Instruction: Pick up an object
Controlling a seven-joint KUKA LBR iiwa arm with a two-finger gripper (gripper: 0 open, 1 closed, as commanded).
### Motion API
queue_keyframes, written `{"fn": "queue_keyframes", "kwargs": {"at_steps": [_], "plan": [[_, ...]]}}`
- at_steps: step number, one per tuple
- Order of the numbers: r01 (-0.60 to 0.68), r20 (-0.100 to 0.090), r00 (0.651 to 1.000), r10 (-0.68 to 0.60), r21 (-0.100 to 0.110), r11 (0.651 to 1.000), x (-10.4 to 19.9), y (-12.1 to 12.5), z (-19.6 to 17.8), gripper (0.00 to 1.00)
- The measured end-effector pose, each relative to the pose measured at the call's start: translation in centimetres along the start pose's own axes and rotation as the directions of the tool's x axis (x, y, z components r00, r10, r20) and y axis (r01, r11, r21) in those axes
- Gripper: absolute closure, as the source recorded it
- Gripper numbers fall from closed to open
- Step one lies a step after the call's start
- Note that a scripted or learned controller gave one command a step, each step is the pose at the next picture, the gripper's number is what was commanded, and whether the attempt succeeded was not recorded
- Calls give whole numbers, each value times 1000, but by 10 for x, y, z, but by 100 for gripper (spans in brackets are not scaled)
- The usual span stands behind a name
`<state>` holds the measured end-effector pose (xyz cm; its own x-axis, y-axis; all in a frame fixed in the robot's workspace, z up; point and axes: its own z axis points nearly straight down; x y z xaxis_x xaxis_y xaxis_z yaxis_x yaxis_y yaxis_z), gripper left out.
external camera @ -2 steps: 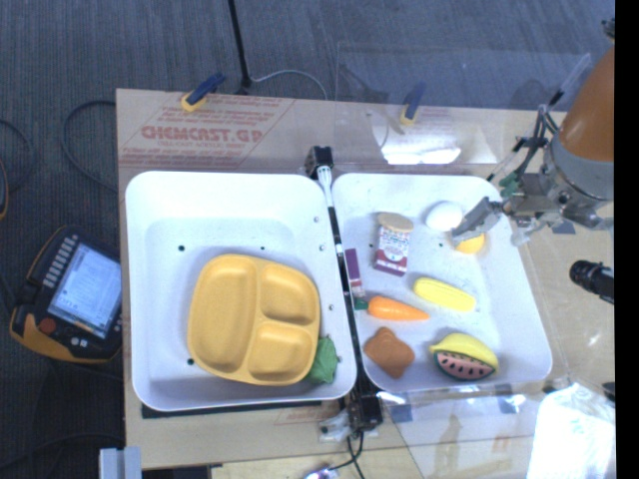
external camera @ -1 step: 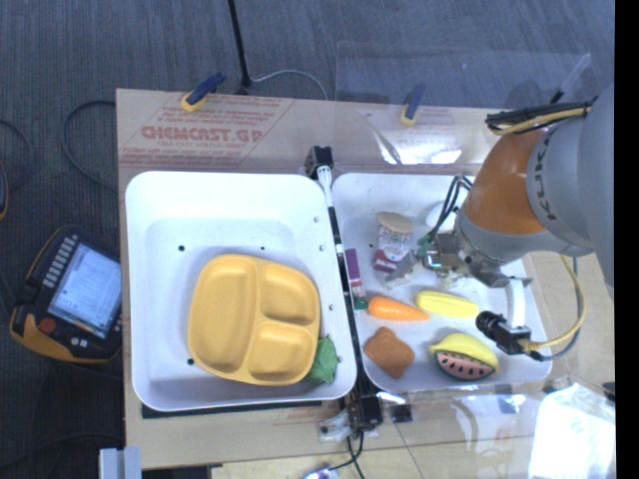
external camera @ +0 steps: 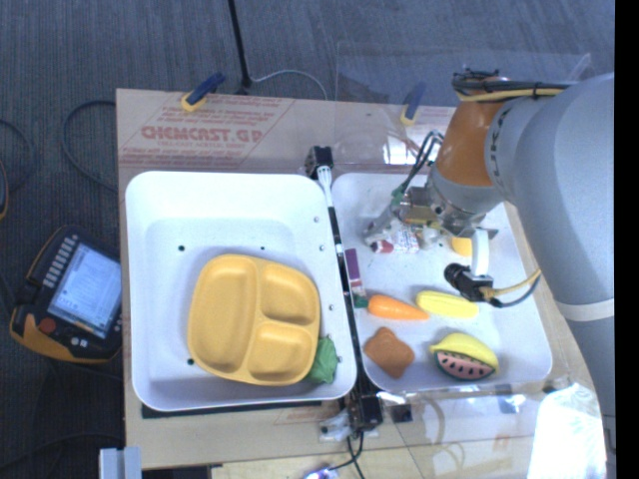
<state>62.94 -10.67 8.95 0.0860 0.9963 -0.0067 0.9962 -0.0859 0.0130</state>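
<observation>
The gripper (external camera: 414,223) hangs low in the right bin (external camera: 534,342); whether its jaws are apart cannot be told. Nothing looks lifted: carrot (external camera: 397,308), banana (external camera: 448,304) and watermelon slice (external camera: 464,357) lie nearby, ungrasped

Yellow divided tray (external camera: 255,319) sits in left bin (external camera: 160,208). Right bin (external camera: 534,347) holds carrot (external camera: 397,308), banana (external camera: 447,304), watermelon slice (external camera: 464,357), brown lump (external camera: 387,351). Gripper (external camera: 399,226) low over its far end.
</observation>
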Motion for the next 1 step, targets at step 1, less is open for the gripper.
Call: {"fn": "queue_keyframes", "kwargs": {"at_steps": [1], "plan": [[1, 2, 1000, -1, 1, 1000, 0, 0, -9, 100]]}}
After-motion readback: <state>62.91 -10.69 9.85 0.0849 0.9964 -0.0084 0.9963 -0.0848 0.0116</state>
